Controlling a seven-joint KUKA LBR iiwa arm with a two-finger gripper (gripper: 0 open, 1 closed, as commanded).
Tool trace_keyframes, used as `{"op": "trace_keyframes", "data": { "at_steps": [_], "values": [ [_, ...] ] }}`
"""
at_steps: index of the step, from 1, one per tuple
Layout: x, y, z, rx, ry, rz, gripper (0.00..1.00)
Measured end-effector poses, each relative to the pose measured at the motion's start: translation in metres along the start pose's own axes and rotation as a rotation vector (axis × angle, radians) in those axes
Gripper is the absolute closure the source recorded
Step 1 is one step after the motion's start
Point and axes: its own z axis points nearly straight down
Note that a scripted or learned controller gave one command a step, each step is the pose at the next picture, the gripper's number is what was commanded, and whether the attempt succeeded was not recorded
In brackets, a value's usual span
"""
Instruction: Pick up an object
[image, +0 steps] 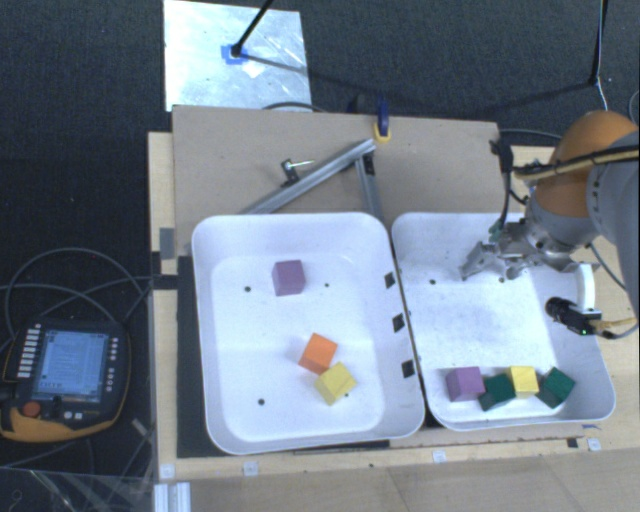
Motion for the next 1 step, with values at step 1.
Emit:
{"op": "trace_keyframes", "data": {
  "at_steps": [1],
  "values": [
    [-0.0003,0.0018,-0.0133,-0.006,-0.001,-0.003,1.0]
  ]
}}
